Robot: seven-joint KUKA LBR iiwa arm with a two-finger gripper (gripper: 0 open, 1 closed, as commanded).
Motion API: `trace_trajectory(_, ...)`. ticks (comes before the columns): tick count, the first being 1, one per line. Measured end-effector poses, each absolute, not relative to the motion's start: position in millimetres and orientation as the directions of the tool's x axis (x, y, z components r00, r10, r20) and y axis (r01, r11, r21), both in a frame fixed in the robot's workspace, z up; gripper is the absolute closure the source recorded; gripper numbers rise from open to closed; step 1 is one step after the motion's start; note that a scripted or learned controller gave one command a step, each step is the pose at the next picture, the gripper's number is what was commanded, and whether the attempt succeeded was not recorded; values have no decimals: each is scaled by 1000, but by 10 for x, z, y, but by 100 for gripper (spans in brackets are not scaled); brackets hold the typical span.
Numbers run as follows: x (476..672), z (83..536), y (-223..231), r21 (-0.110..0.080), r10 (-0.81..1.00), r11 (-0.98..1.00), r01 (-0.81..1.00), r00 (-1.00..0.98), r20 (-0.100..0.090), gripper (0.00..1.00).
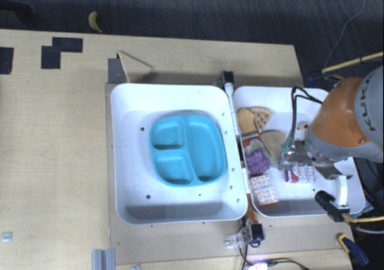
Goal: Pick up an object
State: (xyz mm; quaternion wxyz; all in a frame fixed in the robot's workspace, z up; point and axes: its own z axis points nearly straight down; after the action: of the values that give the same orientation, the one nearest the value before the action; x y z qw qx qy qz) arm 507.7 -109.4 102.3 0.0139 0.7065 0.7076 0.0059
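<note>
camera view | your gripper [292,156] hangs low in the right bin [336,210], likely there to grab a toy | purple toy [257,160] lies just left of the jaws, not between them | I cannot tell if the jaws are gripping | blue tray [187,149] sits in the left bin [129,143]
</note>
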Motion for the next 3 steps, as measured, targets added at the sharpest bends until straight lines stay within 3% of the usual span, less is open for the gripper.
trace_trajectory(1, 5988, 1858, -434, 5, 1000, 6, 1000, -6, 1, 100)
trace_trajectory(2, 5772, 1752, -1324, 2, 1000, 2, 1000, -2, -2, 100)
trace_trajectory(3, 5777, 1752, -1310, 3, 1000, 4, 1000, -4, -1, 0)
